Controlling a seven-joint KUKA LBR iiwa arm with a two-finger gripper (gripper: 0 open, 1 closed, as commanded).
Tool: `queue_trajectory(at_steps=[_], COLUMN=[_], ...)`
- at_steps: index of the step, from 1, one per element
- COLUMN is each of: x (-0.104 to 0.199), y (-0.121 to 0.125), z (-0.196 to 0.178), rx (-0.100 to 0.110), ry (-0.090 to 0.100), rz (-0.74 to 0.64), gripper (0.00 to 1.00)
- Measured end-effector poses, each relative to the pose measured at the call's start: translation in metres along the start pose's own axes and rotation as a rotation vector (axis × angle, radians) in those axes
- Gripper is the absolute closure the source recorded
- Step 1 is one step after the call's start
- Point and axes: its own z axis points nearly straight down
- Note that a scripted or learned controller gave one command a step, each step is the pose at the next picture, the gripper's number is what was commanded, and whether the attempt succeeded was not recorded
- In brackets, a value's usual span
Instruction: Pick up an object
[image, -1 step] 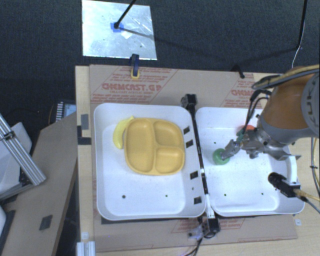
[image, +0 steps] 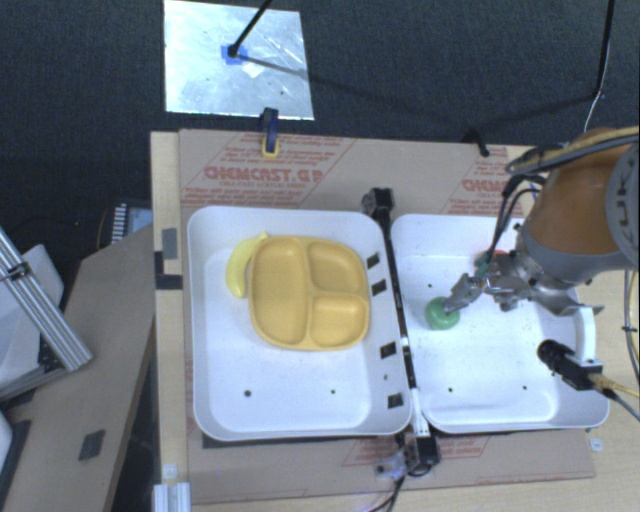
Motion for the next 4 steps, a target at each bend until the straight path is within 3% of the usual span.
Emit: queue_trajectory(at_steps=[2,3,4], x=[0.001,0.001,0.001], y=[0.002,0.002,0.003], z=[0.104,0.102,0.091], rx=[0.004,0.0,-0.002], ry=[0.0,0.0,0.0], rz=[0.003,0.004,0.005], gripper=[0.0,0.0,1.0])
